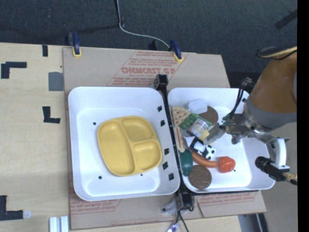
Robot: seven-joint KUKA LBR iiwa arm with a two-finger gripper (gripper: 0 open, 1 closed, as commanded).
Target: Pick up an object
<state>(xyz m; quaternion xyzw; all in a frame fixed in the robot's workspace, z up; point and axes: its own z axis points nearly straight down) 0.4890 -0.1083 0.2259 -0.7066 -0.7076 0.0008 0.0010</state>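
The grey arm with its orange band enters from 3 o'clock, and its body covers part of the right white plastic bin [241,180]; the hand [218,131] hangs over the pile there, its state cannot be told. The pile is cluttered: an orange carrot-shaped toy [212,163], a brown round disc [199,177] at 6 o'clock, a small labelled jar [199,126], label unreadable. The left white bin [79,144] carries a yellow divided plastic tray [128,145]. Cardboard sheet [145,69] on the worktop at 12 o'clock bears red print, illegible.
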